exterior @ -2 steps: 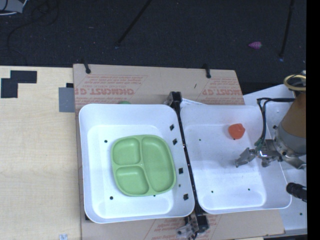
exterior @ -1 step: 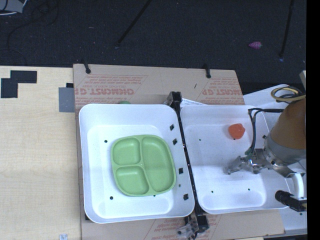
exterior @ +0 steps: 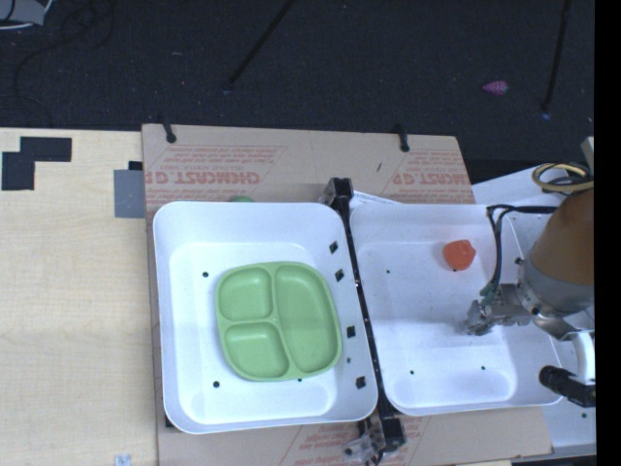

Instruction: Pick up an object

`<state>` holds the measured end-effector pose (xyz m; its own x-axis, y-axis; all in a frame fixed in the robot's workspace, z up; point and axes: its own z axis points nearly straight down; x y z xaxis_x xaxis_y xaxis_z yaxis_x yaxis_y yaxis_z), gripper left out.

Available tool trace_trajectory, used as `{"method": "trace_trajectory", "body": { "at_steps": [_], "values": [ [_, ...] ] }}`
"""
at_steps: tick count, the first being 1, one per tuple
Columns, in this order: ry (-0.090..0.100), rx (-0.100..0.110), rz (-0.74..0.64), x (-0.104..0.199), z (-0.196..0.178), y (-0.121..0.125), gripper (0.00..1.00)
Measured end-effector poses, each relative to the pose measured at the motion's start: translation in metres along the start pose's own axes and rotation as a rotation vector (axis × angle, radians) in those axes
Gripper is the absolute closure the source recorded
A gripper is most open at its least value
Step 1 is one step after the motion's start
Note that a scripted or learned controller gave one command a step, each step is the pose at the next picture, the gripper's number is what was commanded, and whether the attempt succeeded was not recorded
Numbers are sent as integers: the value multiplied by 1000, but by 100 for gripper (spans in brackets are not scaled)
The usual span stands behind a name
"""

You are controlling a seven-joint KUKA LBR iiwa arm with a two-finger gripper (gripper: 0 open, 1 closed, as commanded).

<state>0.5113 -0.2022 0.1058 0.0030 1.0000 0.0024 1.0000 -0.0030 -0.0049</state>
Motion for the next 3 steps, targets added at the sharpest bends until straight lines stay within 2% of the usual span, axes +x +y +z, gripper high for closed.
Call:
{"method": "trace_trajectory", "body": {
  "at_steps": [1, 3],
  "values": [
    [-3, -8, -4, -2, -63, 1, 100],
    [-4, -8, -5, -3, -163, 2, 100]
  ]
}}
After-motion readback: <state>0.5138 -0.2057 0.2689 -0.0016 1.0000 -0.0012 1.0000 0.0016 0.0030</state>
